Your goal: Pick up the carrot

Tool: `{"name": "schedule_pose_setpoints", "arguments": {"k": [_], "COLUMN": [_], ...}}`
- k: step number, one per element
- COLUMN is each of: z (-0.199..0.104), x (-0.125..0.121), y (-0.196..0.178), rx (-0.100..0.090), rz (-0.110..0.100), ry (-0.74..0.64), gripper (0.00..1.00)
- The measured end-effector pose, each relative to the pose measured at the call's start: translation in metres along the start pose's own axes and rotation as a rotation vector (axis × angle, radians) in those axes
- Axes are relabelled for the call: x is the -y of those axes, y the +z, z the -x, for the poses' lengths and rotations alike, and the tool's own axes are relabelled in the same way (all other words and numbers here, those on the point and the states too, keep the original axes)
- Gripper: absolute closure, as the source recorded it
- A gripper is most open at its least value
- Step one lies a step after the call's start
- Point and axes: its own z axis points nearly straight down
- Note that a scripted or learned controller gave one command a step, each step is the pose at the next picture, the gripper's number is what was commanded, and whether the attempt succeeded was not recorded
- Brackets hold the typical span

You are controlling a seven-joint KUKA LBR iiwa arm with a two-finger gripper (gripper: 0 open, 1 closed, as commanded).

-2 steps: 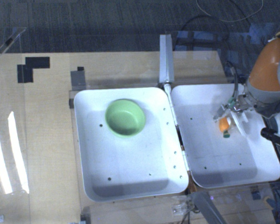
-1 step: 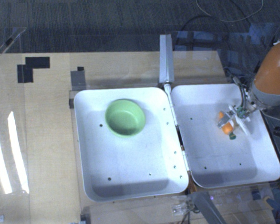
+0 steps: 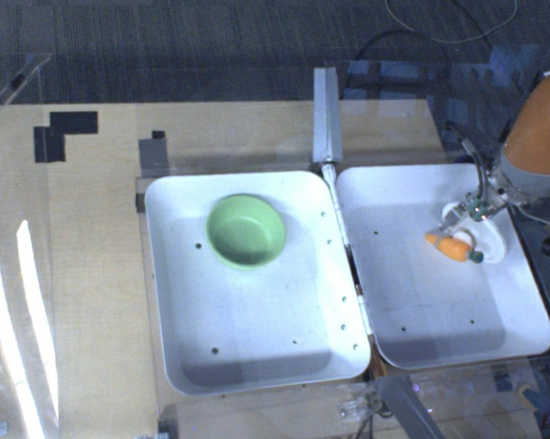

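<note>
A small orange carrot [image 3: 450,246] with a dark green end lies in the right bin [image 3: 423,325], toward its far right side. My gripper [image 3: 470,227] comes in from the right and is low over the carrot, right at its right end. The grey wrist and orange band [image 3: 539,130] rise above it at the right edge. Part of the carrot's right end is covered by the gripper, and I cannot make out whether the carrot is held.
A green bowl [image 3: 247,229] sits upright in the far half of the left bin [image 3: 228,348]. A raised divider [image 3: 348,256] runs between the two bins. Cables lie on the dark floor behind the bench.
</note>
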Motion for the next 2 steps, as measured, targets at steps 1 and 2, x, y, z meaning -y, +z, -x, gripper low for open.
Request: {"name": "schedule_pose_setpoints", "arguments": {"k": [1,2], "z": [-0.002,-0.044], "x": [0.002,0.020], "y": [0.005,0.028], "rx": [-0.007,-0.026], "rz": [-0.008,-0.031], "ry": [0.000,-0.068], "gripper": [0.00,0.00]}}
